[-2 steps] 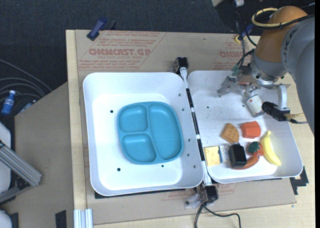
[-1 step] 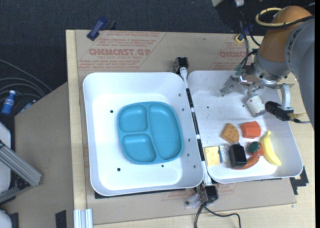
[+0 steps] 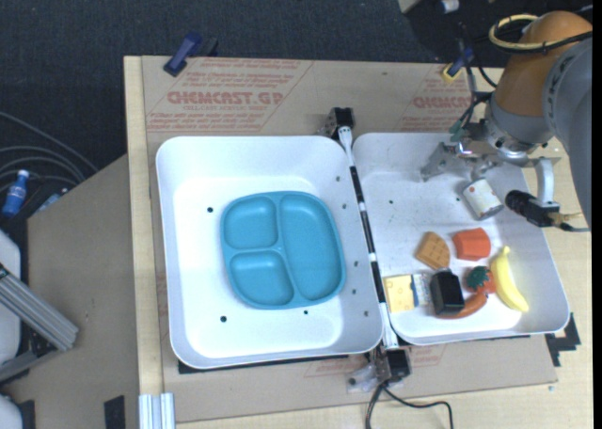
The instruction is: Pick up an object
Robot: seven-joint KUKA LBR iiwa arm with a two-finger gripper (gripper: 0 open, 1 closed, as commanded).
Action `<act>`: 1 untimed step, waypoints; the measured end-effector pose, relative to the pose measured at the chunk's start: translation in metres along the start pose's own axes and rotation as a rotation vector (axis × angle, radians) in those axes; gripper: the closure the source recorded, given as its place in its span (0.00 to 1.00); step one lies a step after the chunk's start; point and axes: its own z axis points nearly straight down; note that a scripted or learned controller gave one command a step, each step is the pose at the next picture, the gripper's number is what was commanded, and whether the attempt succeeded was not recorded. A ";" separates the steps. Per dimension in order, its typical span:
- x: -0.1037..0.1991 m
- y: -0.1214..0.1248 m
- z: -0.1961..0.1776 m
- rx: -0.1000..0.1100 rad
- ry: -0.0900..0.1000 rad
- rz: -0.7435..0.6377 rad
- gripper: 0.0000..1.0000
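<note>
The loose things lie in the right bin (image 3: 410, 166), mostly toward its near end: a banana (image 3: 511, 281) by the right wall, an orange block (image 3: 472, 244), a tan cracker-like piece (image 3: 434, 250), a black block (image 3: 446, 292) and a yellow piece (image 3: 400, 293) beside it. A small white cylinder (image 3: 481, 198) sits further up. The tool (image 3: 461, 156) hovers over that bin's far end, above the cylinder; whether it is apart or together I cannot tell. The left bin (image 3: 188, 230) holds a blue divided plate (image 3: 281, 248).
</note>
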 end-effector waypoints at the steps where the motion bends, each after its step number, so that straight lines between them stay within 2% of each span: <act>1: 0.000 0.001 -0.011 -0.003 -0.001 -0.001 1.00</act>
